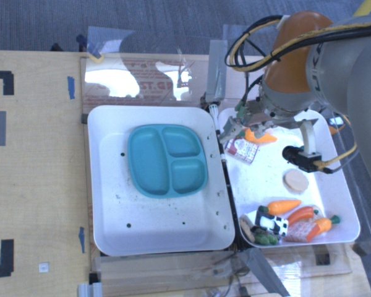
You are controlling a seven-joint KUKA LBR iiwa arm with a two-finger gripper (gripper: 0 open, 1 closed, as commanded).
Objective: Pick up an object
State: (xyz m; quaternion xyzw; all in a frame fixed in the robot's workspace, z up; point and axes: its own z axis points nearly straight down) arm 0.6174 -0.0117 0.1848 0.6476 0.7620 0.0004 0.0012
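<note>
Overhead: wooden bench [31, 184] | two white bins [105, 184] | apparently grey carpet [142, 5]

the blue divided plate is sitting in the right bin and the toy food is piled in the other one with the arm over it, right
Not quite. The blue divided plate lies in the left bin, as the camera view shows. The toy food is piled in the right bin, and the arm reaches over that one.
</note>
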